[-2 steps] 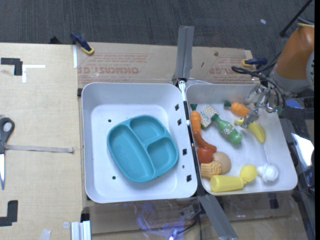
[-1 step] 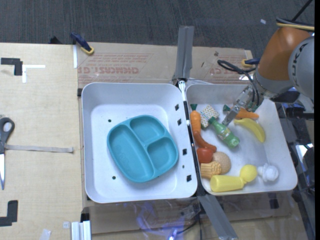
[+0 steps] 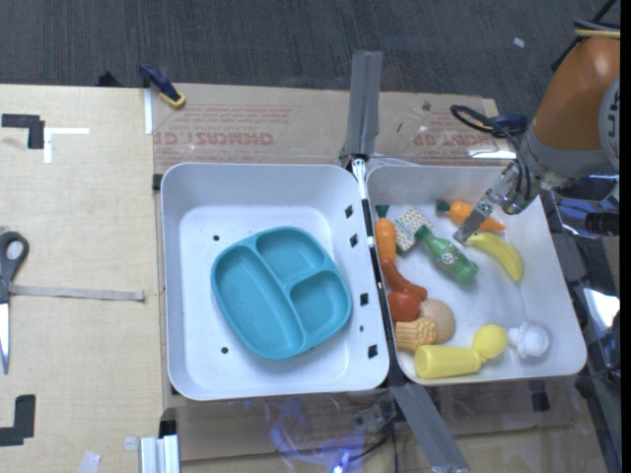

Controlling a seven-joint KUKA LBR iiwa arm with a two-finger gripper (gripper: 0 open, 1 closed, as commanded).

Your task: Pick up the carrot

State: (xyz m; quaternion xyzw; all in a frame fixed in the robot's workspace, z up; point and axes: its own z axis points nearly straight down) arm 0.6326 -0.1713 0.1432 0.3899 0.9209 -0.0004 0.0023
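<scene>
Carrot (image 3: 385, 237) in right bin (image 3: 558, 294), beside the divider.

Grey arm (image 3: 582, 97) reaches in from right, gripper (image 3: 473, 225) angled down-left.

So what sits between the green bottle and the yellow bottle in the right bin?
In the camera view, bare white bin floor separates the green bottle from the yellow bottle; nothing lies between them.

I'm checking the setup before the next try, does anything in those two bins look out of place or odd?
Nothing looks spilled or broken. The toys lie jumbled in the right bin, the green bottle on its side, while the teal divided plate sits slightly askew in the left bin.
</scene>
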